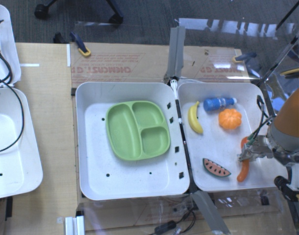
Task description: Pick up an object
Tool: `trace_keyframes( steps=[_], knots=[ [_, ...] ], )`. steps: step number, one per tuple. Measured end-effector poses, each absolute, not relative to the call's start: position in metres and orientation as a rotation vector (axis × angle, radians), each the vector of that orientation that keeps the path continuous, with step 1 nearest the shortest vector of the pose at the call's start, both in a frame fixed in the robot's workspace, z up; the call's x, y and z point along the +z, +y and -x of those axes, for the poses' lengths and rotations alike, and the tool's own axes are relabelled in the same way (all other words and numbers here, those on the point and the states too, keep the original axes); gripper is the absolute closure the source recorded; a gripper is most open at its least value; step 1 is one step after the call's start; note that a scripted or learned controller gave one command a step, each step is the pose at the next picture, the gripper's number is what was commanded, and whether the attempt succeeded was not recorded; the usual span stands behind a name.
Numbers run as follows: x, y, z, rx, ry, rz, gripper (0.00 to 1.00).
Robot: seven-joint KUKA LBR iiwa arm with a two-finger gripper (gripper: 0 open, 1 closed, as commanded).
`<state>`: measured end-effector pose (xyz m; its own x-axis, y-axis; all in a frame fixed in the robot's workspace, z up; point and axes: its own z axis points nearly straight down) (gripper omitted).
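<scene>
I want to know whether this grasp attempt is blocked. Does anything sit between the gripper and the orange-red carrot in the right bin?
Nothing visible does. The gripper is right at the carrot, and the watermelon slice lies apart, toward the middle of the right bin.

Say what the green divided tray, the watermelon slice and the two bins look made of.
Green three-compartment tray: likely moulded plastic, matte, uniform colour. Red watermelon slice with green rind: probably toy plastic or foam; flat colours, painted seeds. White shallow bins: seemingly thin formed plastic, smooth with rounded rims.
</scene>
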<state>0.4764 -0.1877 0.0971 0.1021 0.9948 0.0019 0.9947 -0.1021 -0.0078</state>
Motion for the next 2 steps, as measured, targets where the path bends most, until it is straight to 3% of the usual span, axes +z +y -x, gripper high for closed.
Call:
trace_keyframes(
  steps=[1,2],
  knots=[
    [0.188,-0.157,-0.499,0.005,-2.045,2.382,1.00],
    [0.196,-0.097,-0.569,0.007,-2.011,2.411,1.00]
  ],
)
